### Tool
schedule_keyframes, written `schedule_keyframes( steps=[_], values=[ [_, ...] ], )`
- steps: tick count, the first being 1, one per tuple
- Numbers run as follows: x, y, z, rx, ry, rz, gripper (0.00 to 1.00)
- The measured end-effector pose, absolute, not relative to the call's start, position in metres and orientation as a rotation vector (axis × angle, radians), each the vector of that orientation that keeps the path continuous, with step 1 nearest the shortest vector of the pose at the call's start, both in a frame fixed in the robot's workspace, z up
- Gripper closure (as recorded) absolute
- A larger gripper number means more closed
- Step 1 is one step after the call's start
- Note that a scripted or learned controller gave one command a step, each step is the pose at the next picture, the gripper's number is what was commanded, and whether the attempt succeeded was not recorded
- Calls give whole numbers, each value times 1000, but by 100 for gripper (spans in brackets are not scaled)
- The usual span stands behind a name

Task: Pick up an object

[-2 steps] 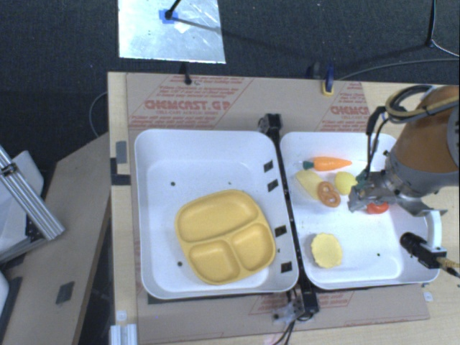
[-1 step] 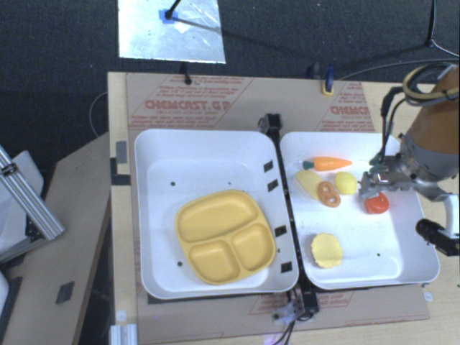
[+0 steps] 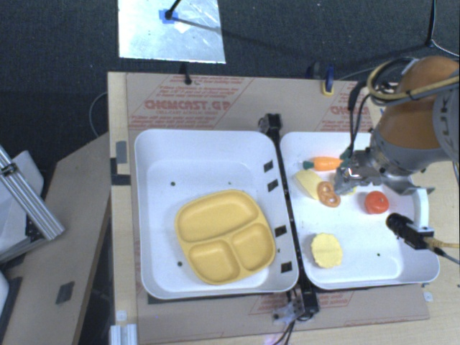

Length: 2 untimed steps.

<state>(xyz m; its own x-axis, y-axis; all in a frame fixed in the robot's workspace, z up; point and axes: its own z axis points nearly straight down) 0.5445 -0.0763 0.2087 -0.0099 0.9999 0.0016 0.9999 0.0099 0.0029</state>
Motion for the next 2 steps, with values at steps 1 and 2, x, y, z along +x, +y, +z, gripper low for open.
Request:
schedule_keyframes(
  steps=[1,2],
  values=[
    [556,-14,212,2208,2234,6,100],
    [580,45,220,2208,2234,8,100]
  ],
)
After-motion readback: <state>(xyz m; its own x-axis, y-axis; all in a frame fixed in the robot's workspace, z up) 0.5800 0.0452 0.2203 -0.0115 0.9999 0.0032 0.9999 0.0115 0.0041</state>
